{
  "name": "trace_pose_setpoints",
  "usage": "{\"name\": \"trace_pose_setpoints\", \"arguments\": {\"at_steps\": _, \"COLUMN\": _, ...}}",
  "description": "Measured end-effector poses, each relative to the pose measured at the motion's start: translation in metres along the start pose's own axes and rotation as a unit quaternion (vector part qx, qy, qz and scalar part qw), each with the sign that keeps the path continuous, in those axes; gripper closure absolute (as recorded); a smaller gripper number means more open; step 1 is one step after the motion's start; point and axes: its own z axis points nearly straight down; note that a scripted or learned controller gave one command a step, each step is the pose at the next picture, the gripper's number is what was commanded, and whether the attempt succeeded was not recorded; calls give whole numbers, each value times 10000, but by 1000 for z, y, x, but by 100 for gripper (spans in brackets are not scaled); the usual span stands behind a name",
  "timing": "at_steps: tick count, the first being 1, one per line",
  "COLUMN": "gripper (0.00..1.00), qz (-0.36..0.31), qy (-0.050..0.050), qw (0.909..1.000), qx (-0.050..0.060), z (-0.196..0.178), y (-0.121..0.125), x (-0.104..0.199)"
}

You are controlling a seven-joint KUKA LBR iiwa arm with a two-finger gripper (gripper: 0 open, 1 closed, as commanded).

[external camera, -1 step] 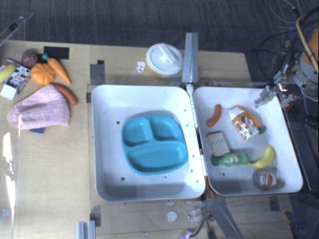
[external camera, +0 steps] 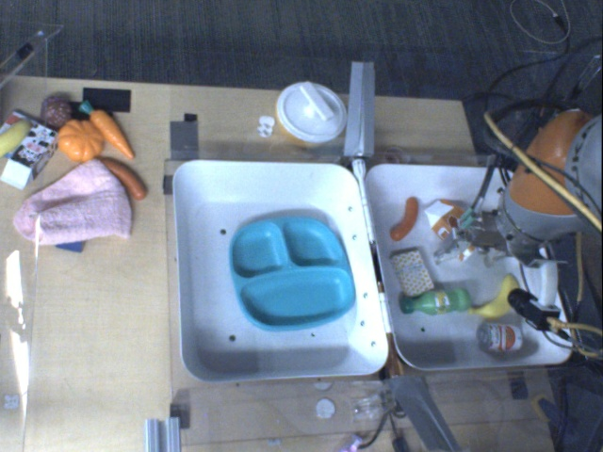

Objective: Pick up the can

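Since the can [external camera: 500, 338] lies on its side beside the banana [external camera: 499, 297], you risk it rolling; can't tell the gripper [external camera: 462, 243] state from here.

Probably a robot lab, bench [external camera: 113, 347] with white bins [external camera: 198, 252], loose cables [external camera: 537, 12]

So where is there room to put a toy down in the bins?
Around the blue divided tray the left bin has bare white floor, widest along its near edge. The right bin is crowded: sausage, sponge, green bottle, banana, can and gripper.
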Motion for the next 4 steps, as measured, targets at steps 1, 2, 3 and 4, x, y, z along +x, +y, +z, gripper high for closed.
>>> {"name": "trace_pose_setpoints", "arguments": {"at_steps": 1, "gripper": 0, "qz": 9, "qy": -11, "qw": 10000, "qx": -49, "z": 4, "y": -25, "x": 17}}
{"name": "trace_pose_setpoints", "arguments": {"at_steps": 2, "gripper": 0, "qz": 1228, "qy": -1, "qw": 9924, "qx": -32, "z": 5, "y": 33, "x": 34}}
{"name": "trace_pose_setpoints", "arguments": {"at_steps": 3, "gripper": 100, "qz": 1188, "qy": -15, "qw": 9929, "qx": -50, "z": -7, "y": 34, "x": 33}}
{"name": "trace_pose_setpoints", "arguments": {"at_steps": 4, "gripper": 100, "qz": -416, "qy": -6, "qw": 9991, "qx": -13, "z": -169, "y": -25, "x": 17}}
